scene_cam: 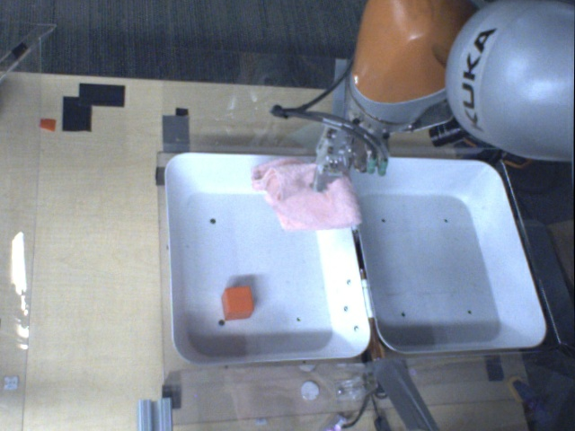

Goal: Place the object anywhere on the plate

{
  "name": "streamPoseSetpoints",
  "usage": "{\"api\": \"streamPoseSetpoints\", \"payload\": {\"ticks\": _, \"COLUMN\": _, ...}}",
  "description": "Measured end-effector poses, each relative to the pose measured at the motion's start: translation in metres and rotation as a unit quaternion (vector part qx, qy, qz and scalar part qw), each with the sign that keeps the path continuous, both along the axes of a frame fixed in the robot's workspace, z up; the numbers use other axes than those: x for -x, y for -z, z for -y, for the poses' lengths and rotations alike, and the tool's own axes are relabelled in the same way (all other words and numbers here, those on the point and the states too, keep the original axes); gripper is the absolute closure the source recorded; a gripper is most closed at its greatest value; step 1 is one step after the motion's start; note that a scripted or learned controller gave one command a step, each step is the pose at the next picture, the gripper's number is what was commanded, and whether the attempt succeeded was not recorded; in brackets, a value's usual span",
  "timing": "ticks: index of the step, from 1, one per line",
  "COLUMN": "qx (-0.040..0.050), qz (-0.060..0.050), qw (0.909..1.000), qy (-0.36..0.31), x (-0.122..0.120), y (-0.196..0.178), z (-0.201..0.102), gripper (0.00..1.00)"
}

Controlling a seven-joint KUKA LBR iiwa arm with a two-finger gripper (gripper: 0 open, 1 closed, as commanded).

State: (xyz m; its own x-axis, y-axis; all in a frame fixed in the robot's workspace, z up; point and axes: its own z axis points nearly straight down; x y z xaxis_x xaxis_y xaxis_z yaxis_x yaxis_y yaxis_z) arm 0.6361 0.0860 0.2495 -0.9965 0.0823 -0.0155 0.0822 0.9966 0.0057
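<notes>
So the orange block (pixel 238 303) is sitting on the floor of the left bin (pixel 193 241), down toward the near-left corner. It's not touching any wall, though the near wall and the left wall are both fairly close. Up and to the right of it there's a big stretch of bare white floor, so plenty of open room on those sides.

At the far end of that same bin there's a crumpled pink cloth (pixel 305 200). It lies against the far-right corner and runs out to the ridge where the two bins meet, with its right edge touching or just lapping that ridge. It's well apart from the block.

The gripper (pixel 334 171) is right over the top of the cloth, near the far rim, with the grey arm (pixel 512 70) and its orange band (pixel 404 43) looming in from the right. The jaws look like they reach down to the cloth's upper edge, but honestly I cannot tell whether they're spread or pinching the fabric; it's too small and cluttered there.

The right bin (pixel 449 259) sits just beside the left one, rims touching along the middle. Both rest on a pale wooden worktop (pixel 81 241), which has some black marker shapes (pixel 85 104) and a tiny orange square (pixel 48 125) at the far left.
</notes>
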Motion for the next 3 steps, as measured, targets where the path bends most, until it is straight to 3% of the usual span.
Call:
{"api": "streamPoseSetpoints", "payload": {"ticks": 2, "qx": -0.0001, "qz": -0.002, "qw": 0.9991, "qy": -0.041, "x": -0.018, "y": 0.023, "z": -0.104, "gripper": 1.00}}
{"api": "streamPoseSetpoints", "payload": {"ticks": 3, "qx": -0.0002, "qz": -0.001, "qw": 0.9991, "qy": -0.041, "x": -0.019, "y": 0.022, "z": -0.104, "gripper": 0.00}}
